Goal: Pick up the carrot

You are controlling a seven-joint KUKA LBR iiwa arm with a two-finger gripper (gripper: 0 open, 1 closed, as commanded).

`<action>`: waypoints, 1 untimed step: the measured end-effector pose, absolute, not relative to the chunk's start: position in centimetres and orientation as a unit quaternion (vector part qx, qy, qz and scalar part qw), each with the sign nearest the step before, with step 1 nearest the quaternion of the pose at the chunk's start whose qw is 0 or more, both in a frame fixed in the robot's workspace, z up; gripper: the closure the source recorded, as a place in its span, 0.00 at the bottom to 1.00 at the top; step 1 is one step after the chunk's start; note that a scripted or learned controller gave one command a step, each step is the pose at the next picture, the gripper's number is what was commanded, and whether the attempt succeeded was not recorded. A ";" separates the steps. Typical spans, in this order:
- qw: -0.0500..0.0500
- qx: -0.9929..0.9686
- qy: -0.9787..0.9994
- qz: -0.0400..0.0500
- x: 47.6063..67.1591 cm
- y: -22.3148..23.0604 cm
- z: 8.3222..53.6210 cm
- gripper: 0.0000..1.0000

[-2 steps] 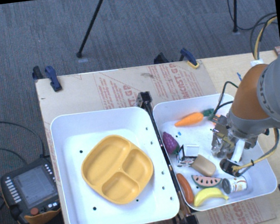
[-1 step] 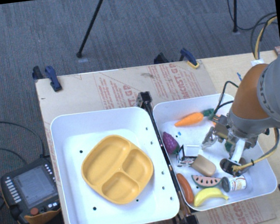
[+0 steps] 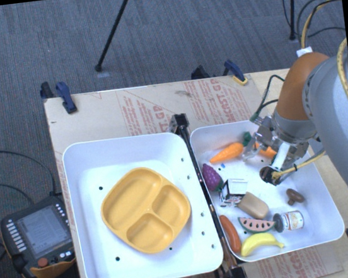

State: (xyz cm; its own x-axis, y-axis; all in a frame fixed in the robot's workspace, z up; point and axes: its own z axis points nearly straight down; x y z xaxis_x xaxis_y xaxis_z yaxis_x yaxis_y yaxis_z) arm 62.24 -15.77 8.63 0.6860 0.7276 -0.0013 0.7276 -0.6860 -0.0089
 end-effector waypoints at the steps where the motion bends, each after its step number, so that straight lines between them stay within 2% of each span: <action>1: 0.007 -0.918 -0.397 0.005 62.1 -15.8 9.5 1.00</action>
